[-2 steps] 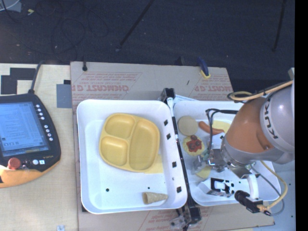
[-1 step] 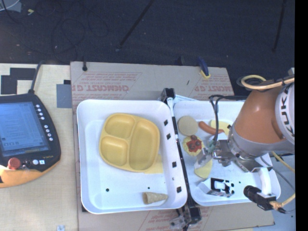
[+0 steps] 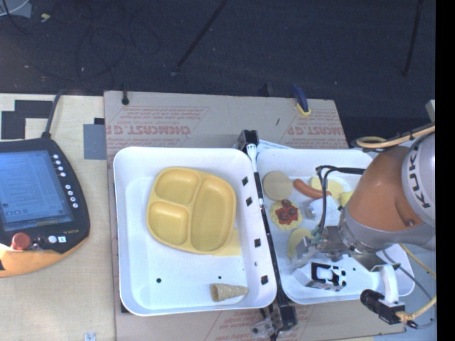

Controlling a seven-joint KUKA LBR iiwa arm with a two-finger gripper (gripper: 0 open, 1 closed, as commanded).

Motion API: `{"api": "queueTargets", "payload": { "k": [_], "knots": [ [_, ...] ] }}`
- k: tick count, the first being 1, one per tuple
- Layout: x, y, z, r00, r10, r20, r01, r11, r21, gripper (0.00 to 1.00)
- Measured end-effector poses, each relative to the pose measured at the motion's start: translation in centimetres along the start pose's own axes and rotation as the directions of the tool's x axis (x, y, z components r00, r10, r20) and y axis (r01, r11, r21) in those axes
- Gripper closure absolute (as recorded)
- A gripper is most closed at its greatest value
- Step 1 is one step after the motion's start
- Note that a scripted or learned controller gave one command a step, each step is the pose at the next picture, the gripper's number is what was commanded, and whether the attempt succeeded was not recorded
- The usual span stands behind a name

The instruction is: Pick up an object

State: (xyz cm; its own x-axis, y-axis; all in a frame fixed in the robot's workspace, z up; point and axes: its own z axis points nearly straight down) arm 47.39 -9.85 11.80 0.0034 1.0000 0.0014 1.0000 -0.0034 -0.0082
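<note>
Gripper (image 3: 321, 251) low in right bin (image 3: 334, 295), grip state unreadable, hovering over toy food just below the pizza slice (image 3: 286, 213); crowded pieces could make it nudge things aside and come up empty.

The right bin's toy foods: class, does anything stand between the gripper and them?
Nothing visible does. The gripper is already low inside the right bin, beside a pale yellow piece, with the red-topped piece and orange sausage just beyond it. What lies under the arm is hidden.
</note>
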Motion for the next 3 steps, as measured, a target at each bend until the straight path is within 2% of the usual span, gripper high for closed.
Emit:
{"api": "queueTargets", "payload": {
  "k": [1, 2, 3],
  "knots": [
    [-0.3, 8.8, 3.0, 1.000, -0.007, 0.001, 0.007, 1.000, -0.007, 0.00],
    [-0.6, 12.4, 0.2, 1.000, -0.005, 0.002, 0.005, 1.000, -0.009, 0.00],
    [0.6, 16.0, -0.7, 1.000, -0.005, -0.001, 0.005, 1.000, -0.003, 0.00]
  ]
}}
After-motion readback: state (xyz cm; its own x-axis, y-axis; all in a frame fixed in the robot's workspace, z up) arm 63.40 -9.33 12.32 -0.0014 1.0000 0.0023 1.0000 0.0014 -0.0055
